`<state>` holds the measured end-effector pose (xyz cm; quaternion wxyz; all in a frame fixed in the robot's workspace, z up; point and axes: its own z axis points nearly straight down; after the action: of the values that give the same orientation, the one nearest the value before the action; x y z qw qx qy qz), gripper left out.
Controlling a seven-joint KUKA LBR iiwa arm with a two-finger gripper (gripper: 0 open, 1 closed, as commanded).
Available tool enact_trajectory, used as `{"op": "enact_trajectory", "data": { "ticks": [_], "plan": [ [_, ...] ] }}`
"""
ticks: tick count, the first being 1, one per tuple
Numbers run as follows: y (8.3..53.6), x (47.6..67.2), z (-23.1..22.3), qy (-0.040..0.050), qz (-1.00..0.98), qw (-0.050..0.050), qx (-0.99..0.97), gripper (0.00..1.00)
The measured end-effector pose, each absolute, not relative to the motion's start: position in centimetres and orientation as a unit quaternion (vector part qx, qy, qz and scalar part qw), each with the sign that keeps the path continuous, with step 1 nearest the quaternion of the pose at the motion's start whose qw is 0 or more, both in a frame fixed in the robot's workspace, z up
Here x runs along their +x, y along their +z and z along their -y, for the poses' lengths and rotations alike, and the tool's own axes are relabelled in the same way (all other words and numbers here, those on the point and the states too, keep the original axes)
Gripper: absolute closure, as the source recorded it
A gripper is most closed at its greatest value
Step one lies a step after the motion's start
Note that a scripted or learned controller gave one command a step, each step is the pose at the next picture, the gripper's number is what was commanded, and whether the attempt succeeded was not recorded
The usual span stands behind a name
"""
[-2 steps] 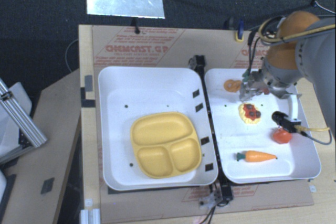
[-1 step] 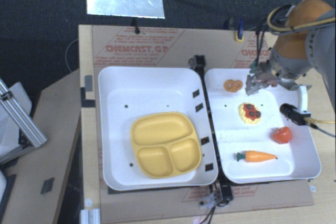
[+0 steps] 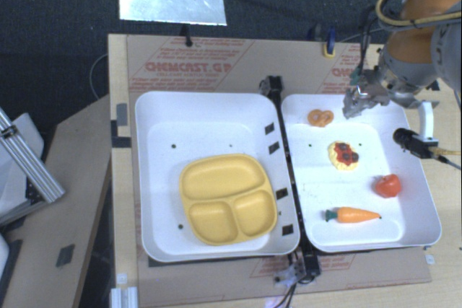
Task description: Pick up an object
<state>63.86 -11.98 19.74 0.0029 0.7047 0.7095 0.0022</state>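
Pretzel-shaped toy (image 3: 320, 117), small, brown and twisted, seems the likeliest thing to be picked, since it lies closest to the two-finger gripper (image 3: 354, 108). It rests flat on the floor of the right-hand shallow white bin (image 3: 411, 227), near that bin's far wall and towards its inner edge. Taking the pretzel as the landmark, the gripper hangs just beside it on the side away from the divider, at about the same depth in the bin and apart from it, so the coming move is probably a short shift towards the divider and then a descent. The pretzel is roughly round, with no clear long axis, so the turn of the wrist should matter little. Whether the fingers are spread or closed cannot be told from this slanted view; nothing is seen between them. Nearer the camera from the pretzel sits a round yellow toy pizza with red topping (image 3: 344, 155); further that way and out towards the bin's outer wall is a red toy tomato (image 3: 388, 185), and nearest the front wall lies an orange toy carrot with a green stub (image 3: 351, 215), its length running across the bin. Across the divider from the pretzel, the left-hand white bin (image 3: 166, 126) holds a yellow plastic tray with three compartments (image 3: 227, 197). The grey arm with its orange band (image 3: 422, 32) reaches in from behind the gripper.
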Motion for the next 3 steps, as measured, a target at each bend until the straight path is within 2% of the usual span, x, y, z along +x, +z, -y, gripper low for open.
{"op": "enact_trajectory", "data": {
  "ticks": [1, 3],
  "plan": [
    [21.5, 64.0, 12.0, 0.0012, -0.709, 0.001, 0.705, 1.00],
    [23.7, 61.5, 1.7, 0.0011, -0.711, 0.000, 0.704, 1.00]
  ]
}}
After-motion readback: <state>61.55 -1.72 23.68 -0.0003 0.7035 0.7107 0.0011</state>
